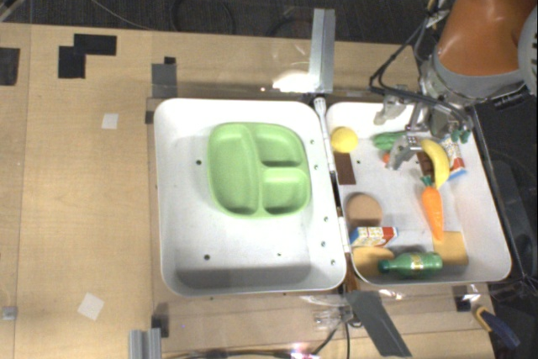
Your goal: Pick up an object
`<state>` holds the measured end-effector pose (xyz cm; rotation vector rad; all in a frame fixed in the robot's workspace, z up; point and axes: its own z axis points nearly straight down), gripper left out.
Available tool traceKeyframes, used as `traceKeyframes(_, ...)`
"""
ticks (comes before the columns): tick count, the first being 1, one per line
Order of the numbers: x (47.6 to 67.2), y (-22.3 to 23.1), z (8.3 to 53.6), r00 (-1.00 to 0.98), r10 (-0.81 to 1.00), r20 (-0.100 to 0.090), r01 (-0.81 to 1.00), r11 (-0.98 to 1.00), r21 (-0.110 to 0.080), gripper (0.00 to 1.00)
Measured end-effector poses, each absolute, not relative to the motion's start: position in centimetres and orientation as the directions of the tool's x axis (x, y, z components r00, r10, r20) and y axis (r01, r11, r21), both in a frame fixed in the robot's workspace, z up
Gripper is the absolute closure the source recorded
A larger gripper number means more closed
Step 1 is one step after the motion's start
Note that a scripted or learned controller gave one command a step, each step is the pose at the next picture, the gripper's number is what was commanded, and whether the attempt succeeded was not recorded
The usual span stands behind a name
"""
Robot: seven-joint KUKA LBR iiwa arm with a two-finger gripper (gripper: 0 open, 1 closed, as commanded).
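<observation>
approach phase: gripper over the right bin

currently, we read this as the approach step of a pick, judged from how things lie. the gripper (pixel 414 134) hangs at the far end of the right bin (pixel 492 206), directly above the crowded far corner. we cannot tell its opening from this slanted overhead view, and we see nothing between its tips, so we treat it as carrying no object.

candidate objects lie close under the tool. the banana (pixel 435 161) is a curved, smooth yellow form just beside the tool's lower end. the carrot (pixel 433 213) is a tapered orange cone lying lengthwise, touching or nearly touching the banana's near end. a green item (pixel 388 140) is partly hidden by the tool. the lemon (pixel 343 139), round and matte yellow, sits apart by the dividing wall.

nearer the front we note a tan rounded lump (pixel 363 207), a small printed carton (pixel 374 235) and a green bottle (pixel 410 265) lying on its side, glossy and cylindrical.

the left bin (pixel 181 206) holds a green divided tray (pixel 256 168), moulded plastic with three compartments.

in our judgement, the next move calls for a straight descent onto one item, with the tips straddling its narrow axis. the banana's curve and smooth skin may let it roll or slip. the neighbouring carrot risks being nudged or pinched along with it.
</observation>
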<state>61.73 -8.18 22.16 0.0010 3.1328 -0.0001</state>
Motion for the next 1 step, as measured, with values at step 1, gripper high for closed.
traceKeyframes(1, 60.48, -10.68, 9.74, -0.994, -0.11, -0.012, -0.11, 0.994, -0.002, 0.0)
